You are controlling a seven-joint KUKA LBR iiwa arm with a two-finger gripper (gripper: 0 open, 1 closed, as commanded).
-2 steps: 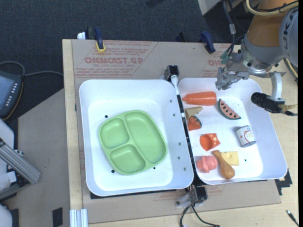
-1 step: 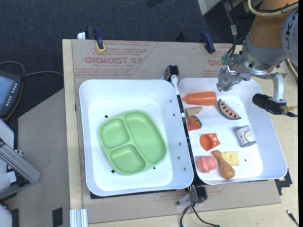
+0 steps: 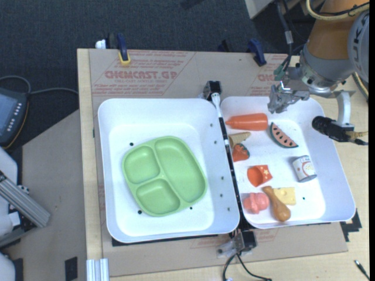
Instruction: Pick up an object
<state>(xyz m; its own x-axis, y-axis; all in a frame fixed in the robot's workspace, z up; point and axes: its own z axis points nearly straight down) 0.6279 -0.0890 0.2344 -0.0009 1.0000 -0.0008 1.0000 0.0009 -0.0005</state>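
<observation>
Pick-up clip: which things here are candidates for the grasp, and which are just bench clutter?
Job:
gripper, over the right bin
carrot
watermelon slice
can
drumstick
cheese
pink toy

Lying about:
green tray in the left bin
blue clamps

Toys (image 3: 266, 174) crowd right bin (image 3: 334, 157); left roomier
</observation>
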